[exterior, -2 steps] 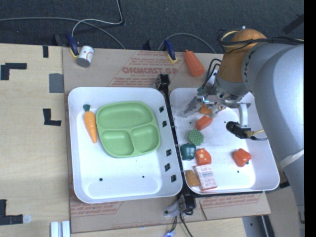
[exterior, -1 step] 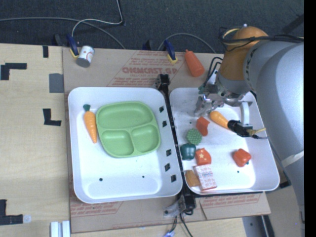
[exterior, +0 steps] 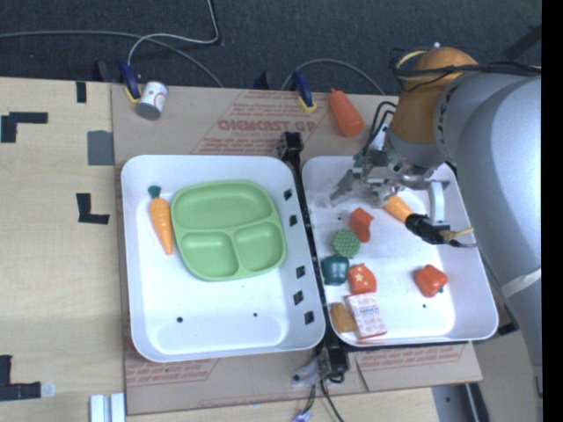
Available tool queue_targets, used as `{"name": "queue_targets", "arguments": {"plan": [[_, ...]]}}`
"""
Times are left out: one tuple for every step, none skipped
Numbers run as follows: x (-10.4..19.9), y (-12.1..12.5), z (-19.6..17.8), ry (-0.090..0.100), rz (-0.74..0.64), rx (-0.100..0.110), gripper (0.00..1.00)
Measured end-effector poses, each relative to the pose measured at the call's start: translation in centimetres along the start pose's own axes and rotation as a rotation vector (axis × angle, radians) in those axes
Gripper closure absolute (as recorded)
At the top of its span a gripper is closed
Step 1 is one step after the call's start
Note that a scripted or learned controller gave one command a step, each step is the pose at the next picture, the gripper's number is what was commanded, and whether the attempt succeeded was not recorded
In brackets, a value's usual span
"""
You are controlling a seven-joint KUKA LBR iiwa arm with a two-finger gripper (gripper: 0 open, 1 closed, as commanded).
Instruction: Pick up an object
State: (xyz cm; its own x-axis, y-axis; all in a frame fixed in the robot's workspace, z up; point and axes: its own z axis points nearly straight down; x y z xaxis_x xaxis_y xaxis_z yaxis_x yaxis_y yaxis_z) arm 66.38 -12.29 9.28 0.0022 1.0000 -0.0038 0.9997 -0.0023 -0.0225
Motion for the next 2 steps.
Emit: {"name": "queue_targets", "arguments": {"plan": [[-0.01,-4.29,0.74,0.002,-0.004,-0.025,0.0],[-0.04,-4.29,-0.24,0.001,-0.004,-0.026,1.0]]}}
